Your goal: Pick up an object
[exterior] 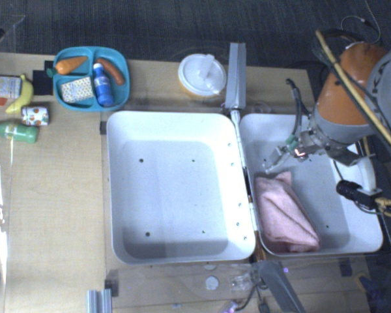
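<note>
Folded pink cloth (285,215) lying in the right bin (362,240), against its left wall. Claw (278,160) poised just above the cloth's top edge, small and blurred; open or closed, cannot tell. Arm (352,96) cut off at right.

No legible text, brand, number or sign anywhere. Carton (1,87) at the far left of the desk (52,194): red and white printed face, lettering too small and blurred to read. Small can (35,115) just below it: patterned label, marks not decipherable. Blue bottle (103,83) in the blue tray (120,77): pale label band, nothing readable. Lidded tub (202,74): blank white top.
</note>
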Controlling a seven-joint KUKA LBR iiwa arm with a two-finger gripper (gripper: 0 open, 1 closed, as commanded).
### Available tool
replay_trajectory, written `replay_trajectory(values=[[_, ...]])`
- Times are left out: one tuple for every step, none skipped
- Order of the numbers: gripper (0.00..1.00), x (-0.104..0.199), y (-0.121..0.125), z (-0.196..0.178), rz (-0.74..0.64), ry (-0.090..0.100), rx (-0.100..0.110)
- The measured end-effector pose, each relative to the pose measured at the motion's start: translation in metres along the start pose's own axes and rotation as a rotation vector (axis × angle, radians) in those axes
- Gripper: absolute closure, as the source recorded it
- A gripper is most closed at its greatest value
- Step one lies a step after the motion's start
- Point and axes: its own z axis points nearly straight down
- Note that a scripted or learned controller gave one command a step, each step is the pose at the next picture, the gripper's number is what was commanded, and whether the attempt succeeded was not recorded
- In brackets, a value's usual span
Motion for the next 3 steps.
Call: replay_trajectory(values=[[0.00, -0.037, -0.026, 0.073, 0.013, -0.001, 0.000], [0.00, -0.035, 0.019, 0.094, 0.029, -0.005, -0.012], [1.00, -0.034, 0.022, 0.082, 0.023, -0.008, -0.018]])
